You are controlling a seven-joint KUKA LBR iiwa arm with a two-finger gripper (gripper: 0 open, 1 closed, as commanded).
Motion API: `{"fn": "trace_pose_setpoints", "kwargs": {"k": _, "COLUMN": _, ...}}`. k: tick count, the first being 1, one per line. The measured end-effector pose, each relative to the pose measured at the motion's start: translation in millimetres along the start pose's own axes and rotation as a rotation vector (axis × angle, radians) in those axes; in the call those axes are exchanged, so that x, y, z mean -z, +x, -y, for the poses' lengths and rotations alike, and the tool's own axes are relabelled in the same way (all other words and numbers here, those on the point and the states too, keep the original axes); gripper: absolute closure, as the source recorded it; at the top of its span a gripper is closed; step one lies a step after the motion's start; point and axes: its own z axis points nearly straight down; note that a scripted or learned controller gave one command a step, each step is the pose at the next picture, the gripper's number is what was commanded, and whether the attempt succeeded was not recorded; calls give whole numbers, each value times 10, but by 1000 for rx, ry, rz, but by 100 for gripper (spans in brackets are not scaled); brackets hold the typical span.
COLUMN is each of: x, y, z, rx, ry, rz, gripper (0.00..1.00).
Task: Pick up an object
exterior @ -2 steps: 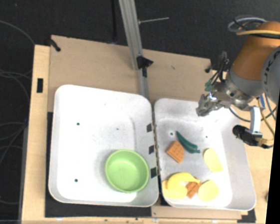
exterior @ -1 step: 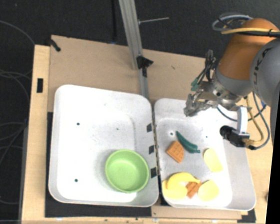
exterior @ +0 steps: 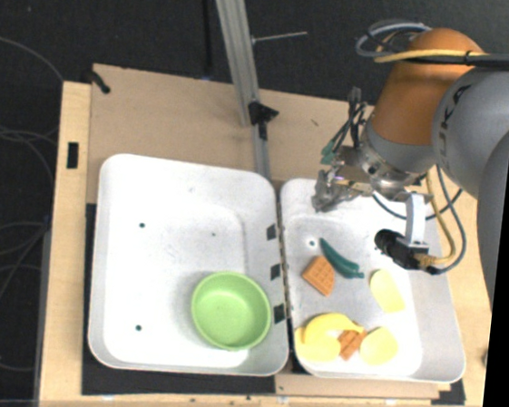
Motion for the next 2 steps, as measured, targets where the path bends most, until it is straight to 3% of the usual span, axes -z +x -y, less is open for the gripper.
{"fn": "trace_pose_setpoints", "kwargs": {"k": 1, "x": -88, "y": 507, "z": 104, "rx": -1, "ry": 2, "rz": 2, "gripper": 100}}
{"fn": "trace_pose_setpoints", "kwargs": {"k": 2, "x": 48, "y": 1008, "z": 140, "rx": 1, "ry": -1, "rz": 0, "gripper": 100}}
